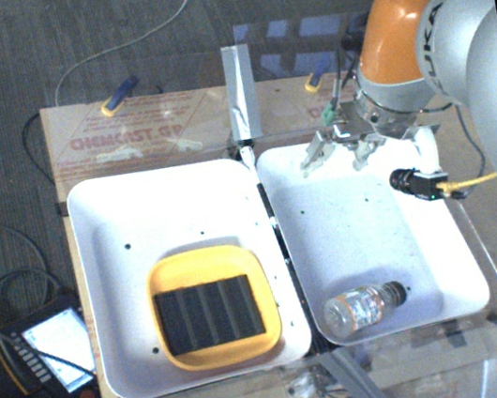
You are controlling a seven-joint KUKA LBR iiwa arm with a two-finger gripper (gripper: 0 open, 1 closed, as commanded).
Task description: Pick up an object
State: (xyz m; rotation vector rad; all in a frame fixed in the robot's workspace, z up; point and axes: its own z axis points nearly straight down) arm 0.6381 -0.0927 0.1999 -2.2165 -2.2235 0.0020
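Far left, on the dark floor, a small tablet-like device (54,349) w/ a lit screen lies among black cables. Next, the tabletop (151,134) — brown board w/ red lettering, a yellow-and-blue clamp (119,95) on its back edge and a thin cable looping off behind it.

Left bin (99,215): white, shallow, holds a yellow tray-like object (214,306) w/ a dark ribbed centre panel, lying flat toward the bin's front, closer to the divider side than the left wall. A grey upright post (240,90) stands at the back where the two bins meet.

Right bin (350,232): a clear plastic bottle (363,306) w/ a dark cap lies on its side near the front wall, cap pointing right. It's well apart from the pincer.

Pincer (340,156) hangs over the back-left part of the right bin, near the back rim, fingers (314,155) spread apart — open, nothing between them. Above it, the wrist w/ the orange band (396,34), then the grey arm (476,58) coming in from the right. A small black fitting (407,180) w/ a yellow cable sits just right of the pincer, over the bin's right side.
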